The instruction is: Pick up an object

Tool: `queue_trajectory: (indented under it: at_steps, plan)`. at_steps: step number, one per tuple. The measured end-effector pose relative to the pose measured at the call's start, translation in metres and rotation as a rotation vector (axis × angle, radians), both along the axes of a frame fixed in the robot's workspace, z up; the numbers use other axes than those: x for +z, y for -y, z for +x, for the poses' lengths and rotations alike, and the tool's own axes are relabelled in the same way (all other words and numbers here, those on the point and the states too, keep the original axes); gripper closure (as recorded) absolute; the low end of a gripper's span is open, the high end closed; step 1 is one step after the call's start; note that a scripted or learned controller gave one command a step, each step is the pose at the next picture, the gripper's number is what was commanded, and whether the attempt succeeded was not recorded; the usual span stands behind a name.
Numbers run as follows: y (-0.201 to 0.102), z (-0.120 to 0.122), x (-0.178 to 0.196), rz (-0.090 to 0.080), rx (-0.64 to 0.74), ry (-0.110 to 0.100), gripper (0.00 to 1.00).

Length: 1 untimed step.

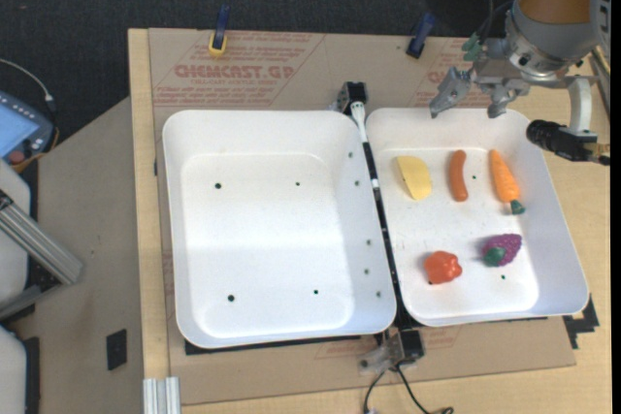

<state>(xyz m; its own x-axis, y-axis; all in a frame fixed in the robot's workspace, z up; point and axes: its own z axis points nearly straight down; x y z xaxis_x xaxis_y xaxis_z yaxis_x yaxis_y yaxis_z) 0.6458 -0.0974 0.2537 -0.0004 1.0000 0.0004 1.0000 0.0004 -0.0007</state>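
**Above the right bin's far rim: gripper open, nothing picked yet**

Over the far edge of the right bin (553, 208), the gripper (470, 99) hangs with its two fingers spread wide and nothing between them. It sits high, clear of the bin floor, with the grey wrist and orange band rising toward the upper right.

Candidates, all in the right bin: a yellow wedge (414, 177) nearest the divider, a sausage (458, 175) just beside it, a carrot (504, 179) toward the right wall, a red tomato (442, 267) and purple grapes (502, 249) in the near half.

Judgement: approach is the step in hand. The sausage looks the easiest target. It lies almost under the gripper, apart from its neighbours on both sides, and is narrow enough to fit the open span. Fingers should straddle it across its short axis, so the wrist should be turned so they close left to right, then descend straight down to the floor before closing. The carrot would take the same orientation but lies nearer the wall.

Surroundings: the left bin (194, 238) sits alongside, touching along the black divider. A black fitting (558, 139) projects over the right bin's far right corner, near the carrot, and could foul a finger there. Blue clamps (220, 27) hold the cardboard base (291, 68), well apart from the work.
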Motion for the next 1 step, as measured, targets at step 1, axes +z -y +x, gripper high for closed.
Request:
queue_trajectory:
  at_steps: [1]
  plan:
    - [0.0234, -0.0725, -0.0821, 0.001, -0.005, -0.013, 0.0]
